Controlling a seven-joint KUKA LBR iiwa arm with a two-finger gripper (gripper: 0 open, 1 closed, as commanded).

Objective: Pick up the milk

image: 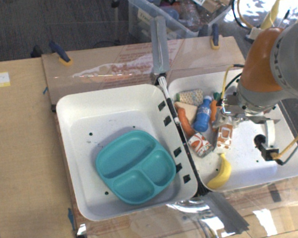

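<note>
The gripper [226, 117] hangs low in the right bin [286, 165], right over a small orange and white milk carton [224, 136]. Whether it is open or closed cannot be told from here (the arm hides it). Close by lie a blue bottle [203, 114] and a banana [221, 172]. A teal plate [135, 167] sits in the left bin [78, 119].

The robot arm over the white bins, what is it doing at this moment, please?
The grey arm reaches in from the right, and its gripper hangs over the right bin, just above a small carton that may be the milk. Nearby lie a blue bottle, a banana, a carrot and another carton. The left bin holds a teal divided plate. Nothing looks lifted yet.
</note>
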